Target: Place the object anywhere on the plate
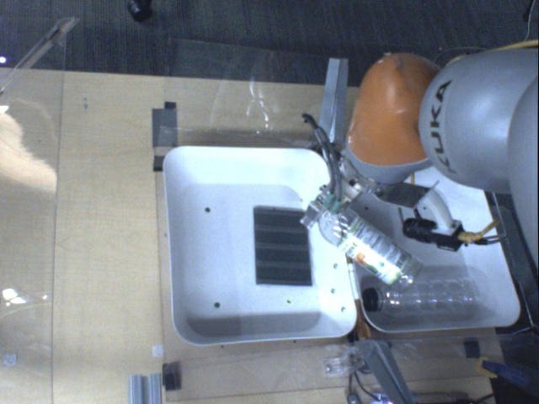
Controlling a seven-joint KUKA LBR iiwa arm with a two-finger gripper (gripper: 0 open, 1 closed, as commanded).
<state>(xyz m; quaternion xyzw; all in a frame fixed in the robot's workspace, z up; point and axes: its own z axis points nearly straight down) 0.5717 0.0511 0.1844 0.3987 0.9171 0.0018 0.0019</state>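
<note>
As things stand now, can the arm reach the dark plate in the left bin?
Probably yes. The arm hangs by the left bin's right wall, the plate lies close to its left, and nothing stands between them. A bottle lies below the wrist.

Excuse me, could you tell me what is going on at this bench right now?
A grey KUKA arm with an orange band reaches in from the right over two white bins. Its pincer sits above the divide between them, by the top of a clear plastic bottle with a green and orange label that lies tilted across the right bin's edge. Whether it grips the bottle is unclear. A dark ridged plate lies in the left bin, with nothing on it yet.
</note>
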